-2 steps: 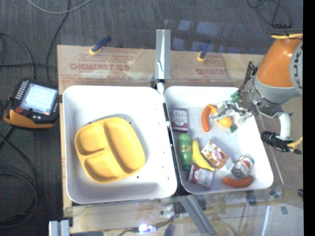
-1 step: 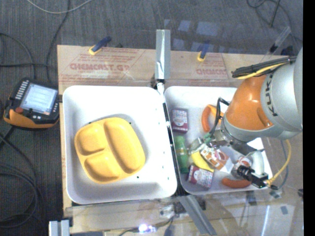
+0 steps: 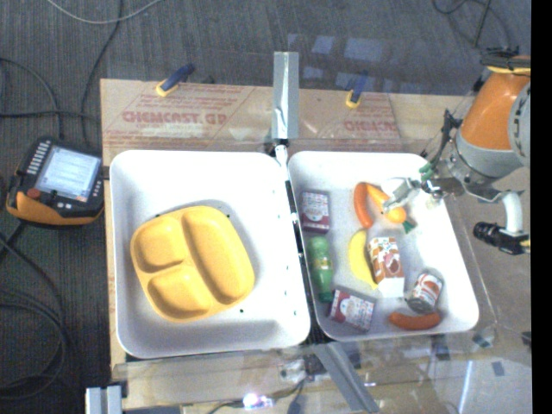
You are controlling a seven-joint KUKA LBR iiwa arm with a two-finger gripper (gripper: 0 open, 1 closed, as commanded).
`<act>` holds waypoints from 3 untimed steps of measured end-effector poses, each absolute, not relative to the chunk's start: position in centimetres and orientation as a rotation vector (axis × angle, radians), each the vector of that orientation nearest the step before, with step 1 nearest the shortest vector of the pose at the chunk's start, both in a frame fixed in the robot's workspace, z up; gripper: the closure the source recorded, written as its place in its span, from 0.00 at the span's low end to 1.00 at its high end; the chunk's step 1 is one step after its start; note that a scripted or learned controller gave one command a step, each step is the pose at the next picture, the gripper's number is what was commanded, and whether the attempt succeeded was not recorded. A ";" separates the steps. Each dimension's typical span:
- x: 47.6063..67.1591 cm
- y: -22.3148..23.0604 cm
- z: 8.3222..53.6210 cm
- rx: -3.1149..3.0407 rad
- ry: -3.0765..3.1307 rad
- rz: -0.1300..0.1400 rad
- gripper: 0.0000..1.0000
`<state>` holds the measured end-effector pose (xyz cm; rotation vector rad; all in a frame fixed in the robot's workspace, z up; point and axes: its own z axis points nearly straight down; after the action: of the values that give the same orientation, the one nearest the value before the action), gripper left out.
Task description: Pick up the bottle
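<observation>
Bottle: green, lying lower-centre against right bin's left wall — likely light, slippery plastic; grasp mid-body.
Gripper: above carrot; open-or-closed — cannot tell.

A yellow divided tray lies in the left bin; a banana lies in the right bin.

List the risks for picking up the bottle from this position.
1. The gripper sits over the carrot, far from the green bottle, so it may close on the wrong item.
2. The bottle lies against the right bin's left wall, leaving little room on that side.
3. Two cans, upper and lower, crowd both bottle ends.
</observation>
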<state>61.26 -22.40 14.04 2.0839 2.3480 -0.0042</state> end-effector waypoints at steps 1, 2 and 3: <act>56.5 -21.4 9.4 2.098 2.341 0.017 0.00; 56.5 -21.4 10.3 2.096 2.340 0.013 1.00; 56.5 -21.4 10.2 2.097 2.341 0.014 0.00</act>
<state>56.49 -21.41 10.24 2.0967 2.3409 0.0140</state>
